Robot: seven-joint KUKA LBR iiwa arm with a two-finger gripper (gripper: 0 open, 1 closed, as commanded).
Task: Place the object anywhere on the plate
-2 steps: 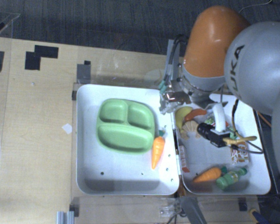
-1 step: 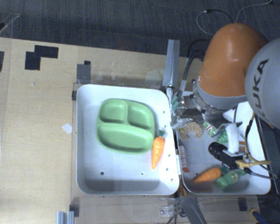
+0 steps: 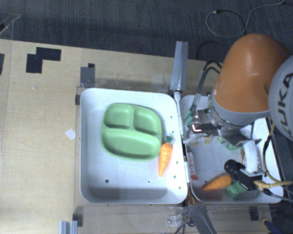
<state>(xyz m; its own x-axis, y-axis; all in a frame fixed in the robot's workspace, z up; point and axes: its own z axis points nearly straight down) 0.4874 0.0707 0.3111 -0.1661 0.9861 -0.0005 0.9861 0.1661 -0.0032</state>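
Carrot (image 3: 164,158) just right of green divided plate (image 3: 131,130) in left bin (image 3: 93,150); gripper (image 3: 201,127) over right bin (image 3: 209,161), grip state unclear.

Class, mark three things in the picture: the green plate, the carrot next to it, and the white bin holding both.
Green plate (image 3: 128,142): camera view, its large lower compartment.
Carrot (image 3: 164,159): camera view, middle of its orange body.
White bin (image 3: 118,181): camera view, bare floor.

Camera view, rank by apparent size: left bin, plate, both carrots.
1. left bin
2. plate
3. left-bin carrot and right-bin carrot: these look alike, so unranked.
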